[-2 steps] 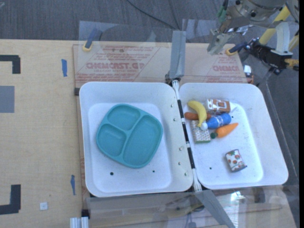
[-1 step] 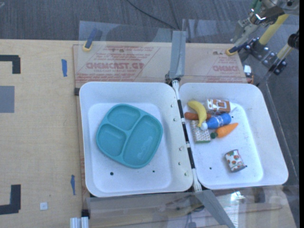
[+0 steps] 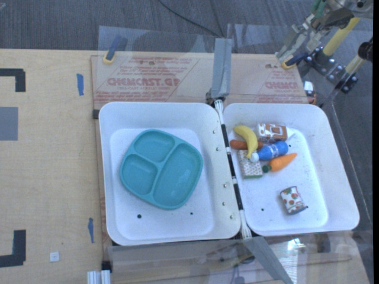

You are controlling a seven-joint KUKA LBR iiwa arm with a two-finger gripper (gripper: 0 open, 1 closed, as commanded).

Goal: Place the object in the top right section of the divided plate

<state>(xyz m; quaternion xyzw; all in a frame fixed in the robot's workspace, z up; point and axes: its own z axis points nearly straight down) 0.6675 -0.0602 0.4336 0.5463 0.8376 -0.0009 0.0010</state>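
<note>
While the gripper (image 3: 296, 55) hangs beyond the bench's far right corner, whether open or closed I cannot tell, the teal divided plate (image 3: 161, 168) lies in the left bin (image 3: 112, 120). A banana (image 3: 247, 138), carrot (image 3: 281, 162) and blue bottle (image 3: 272, 152) cluster in the right bin (image 3: 340, 176).

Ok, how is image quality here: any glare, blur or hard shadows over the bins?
Camera view: even, soft light; teal plate and toys such as the banana read sharply, with faint shadows. Clear sheeting near the bottom edge reflects glare. The gripper at top right looks slightly soft.
</note>
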